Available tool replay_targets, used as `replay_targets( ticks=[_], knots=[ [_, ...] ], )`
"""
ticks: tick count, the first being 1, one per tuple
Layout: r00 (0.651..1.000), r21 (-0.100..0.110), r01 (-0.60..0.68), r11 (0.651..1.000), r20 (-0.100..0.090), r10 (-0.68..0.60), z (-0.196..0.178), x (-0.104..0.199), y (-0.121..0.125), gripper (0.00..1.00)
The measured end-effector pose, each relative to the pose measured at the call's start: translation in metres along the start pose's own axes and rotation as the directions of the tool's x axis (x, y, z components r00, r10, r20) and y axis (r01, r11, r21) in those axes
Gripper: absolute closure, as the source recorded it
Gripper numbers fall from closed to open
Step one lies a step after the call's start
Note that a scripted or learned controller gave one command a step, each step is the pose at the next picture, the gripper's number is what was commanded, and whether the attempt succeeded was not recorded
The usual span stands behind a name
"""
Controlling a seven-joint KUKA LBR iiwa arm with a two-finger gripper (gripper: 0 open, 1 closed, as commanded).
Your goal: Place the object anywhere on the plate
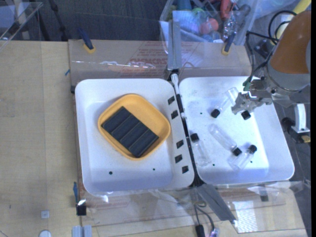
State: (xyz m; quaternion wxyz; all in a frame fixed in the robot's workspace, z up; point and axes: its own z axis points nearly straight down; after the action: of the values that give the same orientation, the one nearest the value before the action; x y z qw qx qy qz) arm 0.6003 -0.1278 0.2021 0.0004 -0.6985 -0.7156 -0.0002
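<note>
A yellow, rounded-square plate (159,119) sits in the left bin (89,95). A dark grey ribbed slab (129,129) lies flat on the plate, turned at an angle. My gripper (246,105) hangs over the upper right part of the right bin (276,167), far from the plate. Just below it is a small black cap (245,115), and a clear vial (231,95) lies to its left. I cannot see whether anything is held.
Several clear vials with black caps lie scattered in the right bin, such as one (222,136) near the middle and one cap (215,113) further up. A divider with black clips (177,127) separates the bins. A box of clutter (212,6) stands behind them.
</note>
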Motion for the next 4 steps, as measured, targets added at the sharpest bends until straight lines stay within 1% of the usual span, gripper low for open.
replay_targets(
  ticks=[1,2,3,4],
  knots=[
    [0.98,0.002,0.199,0.98,-0.001,-0.199,0.018,0.046,0.004,1.0],
    [0.938,0.001,0.346,0.938,-0.001,-0.346,0.018,0.086,0.004,1.0],
    [0.887,-0.002,0.463,0.887,0.002,-0.463,0.018,0.116,0.018,1.0],
    [0.79,0.001,0.614,0.79,-0.001,-0.614,0.018,0.16,-0.015,1.0]
  ],
)
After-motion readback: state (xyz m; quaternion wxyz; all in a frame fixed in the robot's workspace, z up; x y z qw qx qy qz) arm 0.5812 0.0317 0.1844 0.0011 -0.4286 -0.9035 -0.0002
